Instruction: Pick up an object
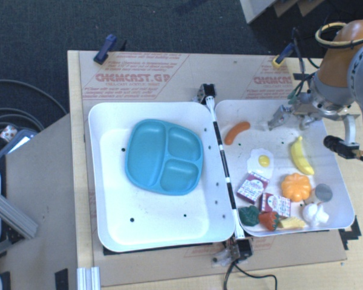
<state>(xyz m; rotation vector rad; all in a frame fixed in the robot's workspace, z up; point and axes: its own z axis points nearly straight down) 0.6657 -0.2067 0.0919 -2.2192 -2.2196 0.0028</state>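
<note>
Objects lie in the right bin (339,189): a sausage (236,132) just left of the end effector (288,116), a banana (300,156) just below it, a fried egg (261,162) lower left, a pumpkin (296,186) farther down. Whether the end effector is open or closed I cannot tell; nothing visibly sits in it.

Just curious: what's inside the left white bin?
The left bin holds a blue divided plate lying flat, its three compartments bare. Whatever bin floor sits under the plate is covered.
</note>
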